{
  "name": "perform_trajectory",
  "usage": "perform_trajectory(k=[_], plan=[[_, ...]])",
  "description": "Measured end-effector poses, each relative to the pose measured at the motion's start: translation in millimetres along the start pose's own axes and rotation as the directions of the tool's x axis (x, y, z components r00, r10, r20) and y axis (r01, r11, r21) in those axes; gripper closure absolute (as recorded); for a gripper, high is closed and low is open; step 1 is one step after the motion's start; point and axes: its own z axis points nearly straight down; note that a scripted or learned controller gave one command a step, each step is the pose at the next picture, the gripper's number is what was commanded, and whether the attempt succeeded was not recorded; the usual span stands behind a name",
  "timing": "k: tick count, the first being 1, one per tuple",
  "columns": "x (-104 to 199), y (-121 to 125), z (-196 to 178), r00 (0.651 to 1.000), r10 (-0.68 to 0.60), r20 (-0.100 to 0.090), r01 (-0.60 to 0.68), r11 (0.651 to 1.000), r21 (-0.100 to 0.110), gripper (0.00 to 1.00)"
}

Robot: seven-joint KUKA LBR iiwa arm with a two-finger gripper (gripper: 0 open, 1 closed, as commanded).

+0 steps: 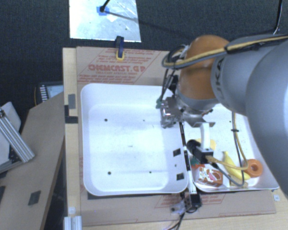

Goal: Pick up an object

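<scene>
My gripper (167, 115) hangs over the rim between the two bins, at the right side of the left bin (93, 128). The grey arm and its orange band cover most of the right bin (230, 121). At that bin's near end lie a yellow banana (232, 164), an orange ring (254, 167) and a red and white packet (209, 176). All three are well below and to the right of the gripper, apart from it. Nothing shows between the gripper's tips.
Both bins rest on a brown cardboard sheet (120, 63). A shiny foil square (104, 12) lies behind it on the dark floor. A tan table (33, 166) and metal rails (7, 131) stand at the left.
</scene>
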Motion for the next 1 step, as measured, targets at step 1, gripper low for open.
perform_trajectory(k=[1], plan=[[3.8, -0.5, 0.9, 1.0, -0.004, -0.002, 0.004, 1.0, 0.001, 0.0]])
